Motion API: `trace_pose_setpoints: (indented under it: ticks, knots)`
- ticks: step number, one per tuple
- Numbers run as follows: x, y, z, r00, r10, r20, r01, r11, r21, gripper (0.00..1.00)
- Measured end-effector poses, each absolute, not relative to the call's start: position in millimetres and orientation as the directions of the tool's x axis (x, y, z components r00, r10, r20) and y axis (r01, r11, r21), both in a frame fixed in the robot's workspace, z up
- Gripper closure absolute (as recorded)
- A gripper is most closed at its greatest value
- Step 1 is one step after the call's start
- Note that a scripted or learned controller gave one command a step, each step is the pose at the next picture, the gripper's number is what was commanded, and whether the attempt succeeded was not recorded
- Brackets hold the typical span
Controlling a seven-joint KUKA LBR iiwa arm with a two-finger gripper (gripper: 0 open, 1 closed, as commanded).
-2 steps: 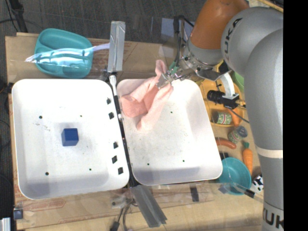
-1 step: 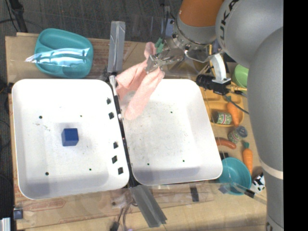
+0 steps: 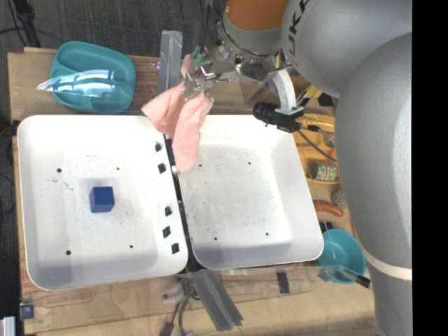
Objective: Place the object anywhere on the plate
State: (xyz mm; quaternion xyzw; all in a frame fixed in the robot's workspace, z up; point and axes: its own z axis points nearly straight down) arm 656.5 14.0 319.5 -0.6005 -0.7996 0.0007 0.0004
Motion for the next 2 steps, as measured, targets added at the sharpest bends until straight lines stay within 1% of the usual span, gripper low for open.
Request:
trace_pose_setpoints:
  ticks: [1,2]
  knots:
    - [656.7,-15.2,361.1,-0.367,0.930,-0.001,0.930,0.367,0.000,1.00]
    - [617.2,70.3,212.4,-0.243,0.970,0.000,0.970,0.243,-0.006,1.00]
